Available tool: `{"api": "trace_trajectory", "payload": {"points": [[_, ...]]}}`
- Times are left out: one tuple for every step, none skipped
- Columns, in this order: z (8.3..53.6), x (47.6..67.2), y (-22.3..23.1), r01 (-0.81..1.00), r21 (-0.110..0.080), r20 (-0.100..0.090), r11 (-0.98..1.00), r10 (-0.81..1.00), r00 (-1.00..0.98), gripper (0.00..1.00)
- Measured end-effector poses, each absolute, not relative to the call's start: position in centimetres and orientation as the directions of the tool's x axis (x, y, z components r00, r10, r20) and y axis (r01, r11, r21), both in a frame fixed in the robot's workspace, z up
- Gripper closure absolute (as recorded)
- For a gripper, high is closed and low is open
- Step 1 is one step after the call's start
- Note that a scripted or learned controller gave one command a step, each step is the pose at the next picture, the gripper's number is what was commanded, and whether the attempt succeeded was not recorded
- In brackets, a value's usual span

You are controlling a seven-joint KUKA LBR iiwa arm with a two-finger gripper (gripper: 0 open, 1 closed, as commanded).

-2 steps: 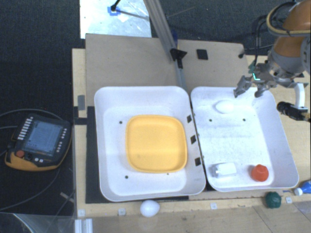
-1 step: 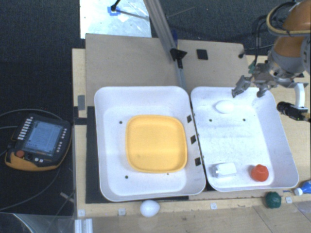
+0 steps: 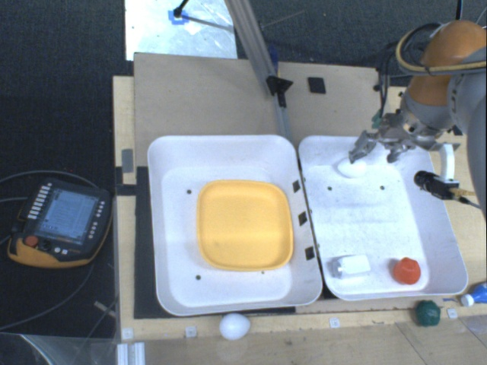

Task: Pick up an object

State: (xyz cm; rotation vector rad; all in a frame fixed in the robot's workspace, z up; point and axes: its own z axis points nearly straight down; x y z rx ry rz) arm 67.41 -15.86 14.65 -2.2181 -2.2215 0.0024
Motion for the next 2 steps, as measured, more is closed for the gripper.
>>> {"api": "trace_trajectory", "payload": {"points": [[9.4, 67.3, -15.8, 1.000, -0.003, 0.001, 0.001, 1.000, -0.001, 0.00], [10.8, 67.5, -15.9, 1.000, 0.003, -0.001, 0.002, 1.000, -0.002, 1.00]]}}
